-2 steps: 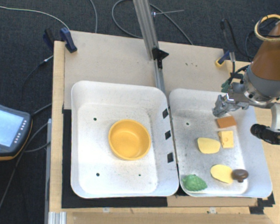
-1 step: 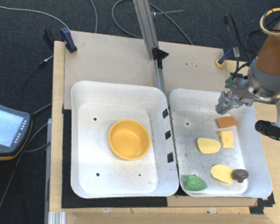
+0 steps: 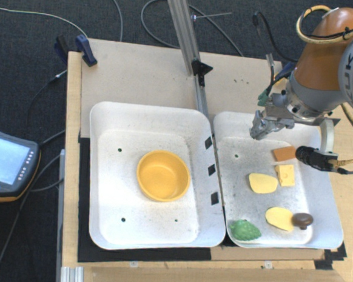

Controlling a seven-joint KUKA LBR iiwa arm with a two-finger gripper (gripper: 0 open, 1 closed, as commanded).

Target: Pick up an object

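Note:
My gripper point(image 3: 261, 130) hangs over the far end of the right bin point(image 3: 332, 207), above bare bin floor. Nothing shows between its fingers. In this bin lie an orange block point(image 3: 283, 153), a yellow wedge point(image 3: 286, 174), a pale yellow oval piece point(image 3: 262, 183), another yellow piece point(image 3: 279, 218) with a small brown object point(image 3: 303, 220) beside it, and a green leafy item point(image 3: 244, 230) at the near left corner. The orange block is the closest to the gripper, just to its right and nearer.
The left bin point(image 3: 106, 223) holds a yellow bowl point(image 3: 163, 175) near its middle. A metal pole point(image 3: 186, 28) rises at the back between the bins. A teach pendant point(image 3: 4, 165) lies left of the bench, with cables on the floor.

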